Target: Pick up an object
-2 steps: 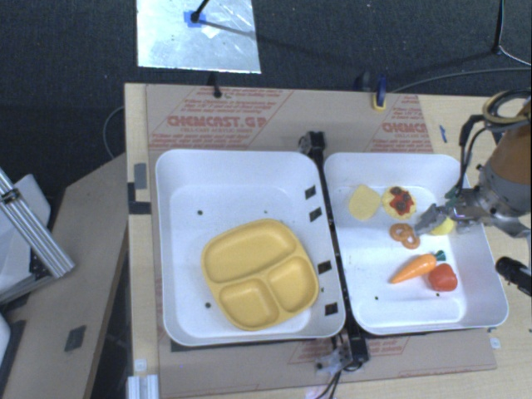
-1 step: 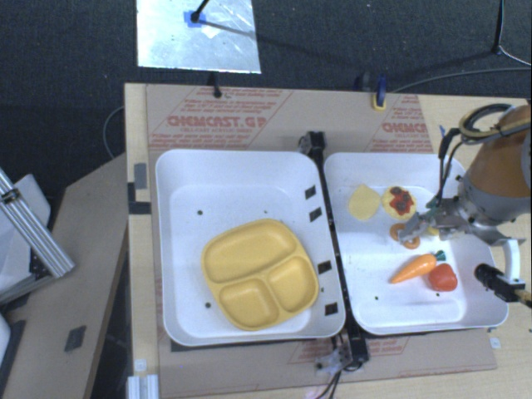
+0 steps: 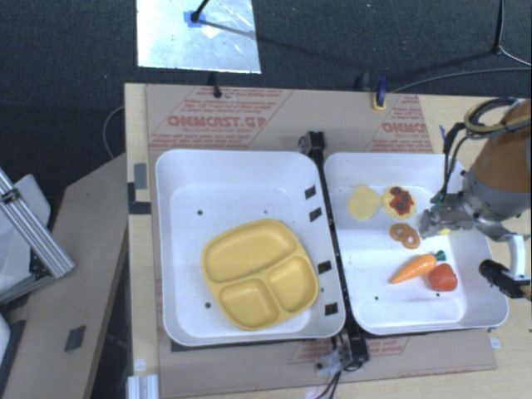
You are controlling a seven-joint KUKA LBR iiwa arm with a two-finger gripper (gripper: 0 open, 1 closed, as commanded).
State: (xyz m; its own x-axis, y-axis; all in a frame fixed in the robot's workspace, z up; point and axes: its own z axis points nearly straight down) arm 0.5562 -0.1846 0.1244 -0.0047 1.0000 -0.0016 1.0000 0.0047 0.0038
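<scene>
Left bin (image 3: pixel 179 173): yellow three-compartment tray (image 3: pixel 260 272) lying slightly askew near the middle, well apart from the arm and too broad and flat for a two-finger pinch, so best left alone. Right bin (image 3: pixel 366 316): pale yellow disc (image 3: pixel 363 203) and beside it a small round pizza-like piece (image 3: pixel 400 200) with red topping, both flat against the floor and probably hard to get under. Just below, an orange pretzel-shaped ring (image 3: pixel 406 236), then a toy carrot (image 3: pixel 415 268) lying at a slant with its green tip touching a red tomato-like piece (image 3: pixel 442 278). Gripper (image 3: pixel 435 220) low over the bin's right side, just beside the ring and above the carrot; whether open or closed cannot be told from here. Likely best target the carrot: raised, narrow, graspable across its width. Worth centring over the thick middle, turning to cross the long axis, and descending clear of the tomato to avoid nudging both.
</scene>
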